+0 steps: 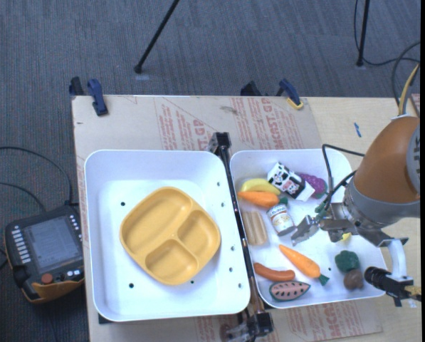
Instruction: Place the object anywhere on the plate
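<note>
Yellow plate (pixel 170 234) in left bin (pixel 98 191) — pincer (pixel 302 231) over right bin's (pixel 340 299) toy food, beside carrot (pixel 300 260).

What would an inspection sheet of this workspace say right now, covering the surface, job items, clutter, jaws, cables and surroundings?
Surface: wooden bench clamped at its far edge, bearing two white bins side by side.
Job's things: yellow divided plate lies in the left bin, nothing on it.
Clutter: right bin holds toy food: carrot, sausage, watermelon slice, banana, small jar, cow figure, broccoli.
Grippers: gripper hangs low over the right bin near the jar; jaws' state unclear.
Cables: black cable loops on the floor at left.
Surroundings: grey carpet, handheld pendant, tripod legs.
</note>
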Robot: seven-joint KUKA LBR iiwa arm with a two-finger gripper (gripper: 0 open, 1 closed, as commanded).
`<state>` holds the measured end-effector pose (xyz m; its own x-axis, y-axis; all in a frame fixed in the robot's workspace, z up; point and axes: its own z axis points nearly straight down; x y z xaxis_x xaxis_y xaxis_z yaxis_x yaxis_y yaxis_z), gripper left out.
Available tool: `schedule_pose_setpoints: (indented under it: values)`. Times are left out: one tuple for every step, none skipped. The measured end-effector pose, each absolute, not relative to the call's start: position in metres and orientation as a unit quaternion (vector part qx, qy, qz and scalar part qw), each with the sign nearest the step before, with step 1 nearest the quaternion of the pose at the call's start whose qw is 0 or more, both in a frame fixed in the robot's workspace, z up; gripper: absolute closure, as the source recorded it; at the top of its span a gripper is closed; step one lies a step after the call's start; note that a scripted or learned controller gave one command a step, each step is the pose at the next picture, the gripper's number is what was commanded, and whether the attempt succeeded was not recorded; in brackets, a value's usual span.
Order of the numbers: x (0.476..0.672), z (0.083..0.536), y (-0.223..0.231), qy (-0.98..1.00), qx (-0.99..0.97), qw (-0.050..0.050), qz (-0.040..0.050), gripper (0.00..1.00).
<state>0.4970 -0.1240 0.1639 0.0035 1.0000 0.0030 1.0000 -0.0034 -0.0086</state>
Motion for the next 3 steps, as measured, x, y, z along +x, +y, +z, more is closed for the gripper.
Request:
schedule_pose_setpoints:
  values:
    - [0.4970,0.1639,-0.1240,-0.706,-0.708,0.004,0.0020,0.00]
    - [0.4970,0.1639,-0.1240,-0.706,-0.708,0.004,0.0020,0.00]
    - [0.4970,0.1639,-0.1240,-0.706,-0.708,0.004,0.0020,0.00]
